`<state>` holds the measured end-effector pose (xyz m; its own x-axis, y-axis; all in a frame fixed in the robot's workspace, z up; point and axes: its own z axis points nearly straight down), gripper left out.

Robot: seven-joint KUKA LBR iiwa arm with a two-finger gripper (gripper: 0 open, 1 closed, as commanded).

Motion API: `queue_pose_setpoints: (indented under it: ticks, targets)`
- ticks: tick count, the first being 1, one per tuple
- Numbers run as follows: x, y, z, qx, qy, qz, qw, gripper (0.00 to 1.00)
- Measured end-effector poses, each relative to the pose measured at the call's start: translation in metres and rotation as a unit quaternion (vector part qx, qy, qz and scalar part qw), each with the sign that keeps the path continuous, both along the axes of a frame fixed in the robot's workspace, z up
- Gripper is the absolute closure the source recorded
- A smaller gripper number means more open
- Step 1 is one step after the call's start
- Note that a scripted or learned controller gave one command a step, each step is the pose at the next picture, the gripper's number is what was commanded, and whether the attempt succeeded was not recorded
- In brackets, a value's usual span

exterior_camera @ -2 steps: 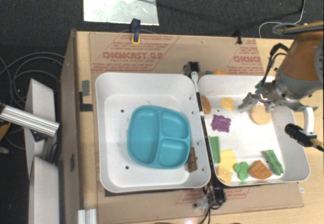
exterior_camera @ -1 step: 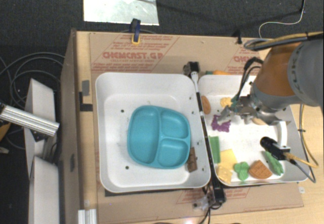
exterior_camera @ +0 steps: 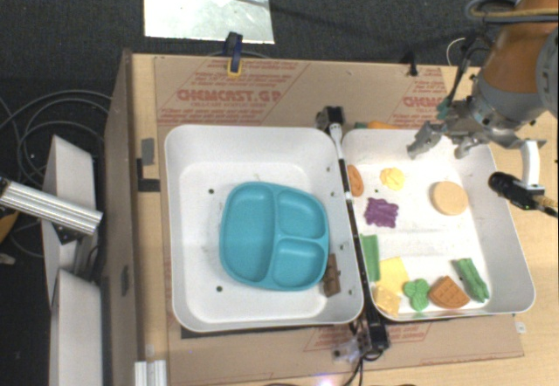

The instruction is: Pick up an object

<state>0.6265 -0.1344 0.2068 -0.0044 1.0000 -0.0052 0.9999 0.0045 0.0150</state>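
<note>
My gripper (exterior_camera: 444,139): at right bin's (exterior_camera: 515,275) far edge, fingers spread wide, nothing between them; blue plate (exterior_camera: 272,236): left bin (exterior_camera: 188,201).

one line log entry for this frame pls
gripper: above right bin far edge, open, holding nothing | nearest: yellow piece | blue tray: left bin

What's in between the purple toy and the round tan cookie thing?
Nothing: in the camera view, bare white bin floor runs from the purple toy to the round tan piece.
</note>
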Motion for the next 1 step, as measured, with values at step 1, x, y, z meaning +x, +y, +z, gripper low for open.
queue_pose_setpoints:
  ticks: [1]
  targets:
    - [-0.0340,0.0270,-0.0655,0.0038,0.010,-0.001,0.9999,0.00]
